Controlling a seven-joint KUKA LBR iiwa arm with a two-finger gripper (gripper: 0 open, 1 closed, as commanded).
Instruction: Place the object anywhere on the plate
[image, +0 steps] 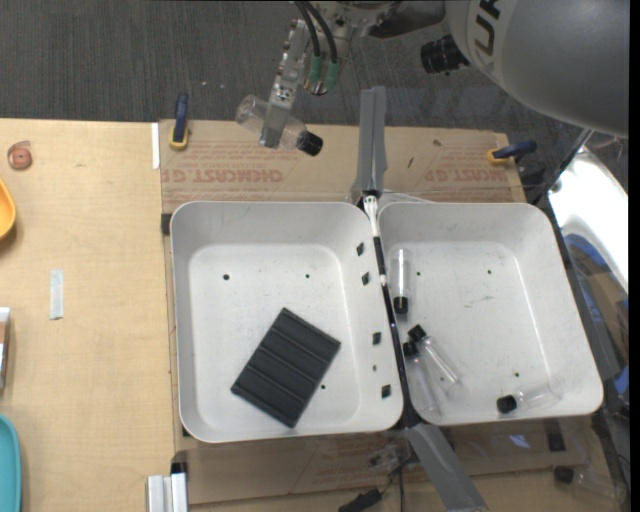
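A black ribbed plate (287, 366) lies flat and askew in the left bin (200, 225), toward its front. High in the view, over the cardboard behind the left bin, my gripper (273, 132) hangs shut on a clear tube with a black cap (300, 140). The tube lies crosswise between the fingers, its capped end pointing right. The gripper and tube are well back from the plate.
In the right bin (540, 230) lie three more clear tubes with black caps: one (398, 280) by the left wall, one (432, 358) at the front left, one (527, 399) in the front right corner. A grey divider bar (372, 140) rises between the bins.
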